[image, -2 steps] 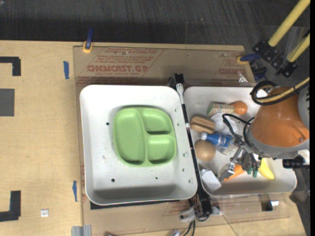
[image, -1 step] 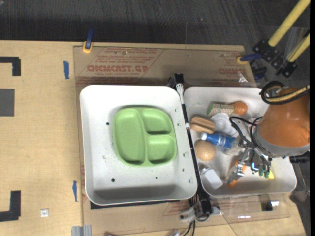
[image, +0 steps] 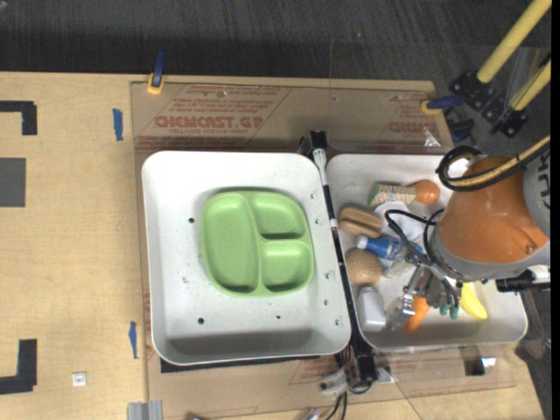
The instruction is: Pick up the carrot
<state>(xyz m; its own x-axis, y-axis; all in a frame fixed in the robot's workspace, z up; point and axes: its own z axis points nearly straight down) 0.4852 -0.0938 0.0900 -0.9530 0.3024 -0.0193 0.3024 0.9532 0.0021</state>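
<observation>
The carrot is a small orange piece lying near the front of the right bin. My gripper hangs low in that bin, right over the carrot and touching or nearly touching it. The wrist, with its orange band, covers the bin's right half and hides part of the carrot and whatever lies beneath.
The left bin holds a green divided plate. The right bin is crowded: a brown roll, a tan round item, a blue object, an orange ball, a white piece and a yellow banana.
</observation>
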